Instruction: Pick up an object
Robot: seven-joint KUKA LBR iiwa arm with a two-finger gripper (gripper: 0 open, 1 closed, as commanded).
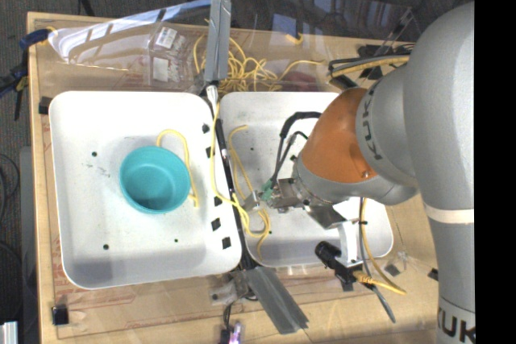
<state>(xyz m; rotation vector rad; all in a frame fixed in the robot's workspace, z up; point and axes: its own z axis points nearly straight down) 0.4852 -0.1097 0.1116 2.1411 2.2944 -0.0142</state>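
Gripper (pixel 270 196) low in right bin (pixel 266 113); teal bowl (pixel 156 179) in left bin (pixel 81 125).

Wood bench (pixel 40 173): 2 white bins (pixel 81 254) side by side; clear plastic sheet (pixel 137 44) far left.

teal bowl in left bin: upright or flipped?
Upright. The teal bowl shows its open mouth and hollow inside, sitting in the left bin.
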